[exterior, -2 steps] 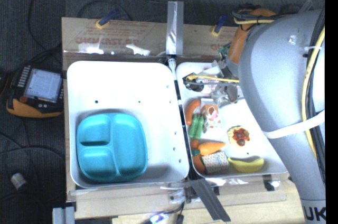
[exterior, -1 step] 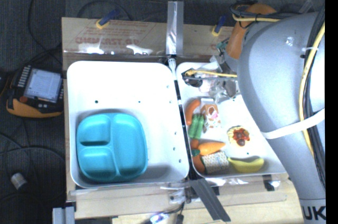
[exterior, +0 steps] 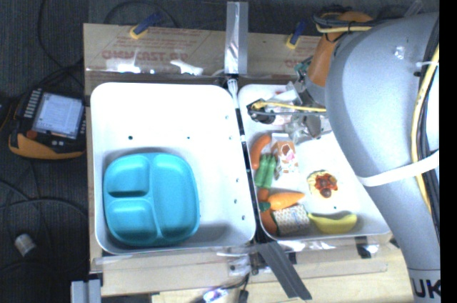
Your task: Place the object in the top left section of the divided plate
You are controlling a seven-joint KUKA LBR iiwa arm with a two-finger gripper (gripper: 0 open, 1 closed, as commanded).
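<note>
A teal divided plate (exterior: pixel 151 199) lies in the lower left of the left bin (exterior: pixel 178 108), with nothing in its sections. Its top left section (exterior: pixel 128 179) is a small compartment near the bin's left wall. My gripper (exterior: pixel 285 117) hangs over the upper part of the right bin (exterior: pixel 357 203), above and slightly behind the pile of toy food. Nothing shows held in it. Just below it lie an orange sausage-like piece (exterior: pixel 260 146) and a small pale pink-and-white item (exterior: pixel 285 154).
The right bin also holds a green piece (exterior: pixel 265 170), a round pizza-like disc (exterior: pixel 323 183), a carrot (exterior: pixel 284 199), a brown ridged block (exterior: pixel 290 220) and a banana (exterior: pixel 333 223). The bulky grey arm (exterior: pixel 385 94) covers that bin's right side. A divider wall (exterior: pixel 243 159) separates the bins.
</note>
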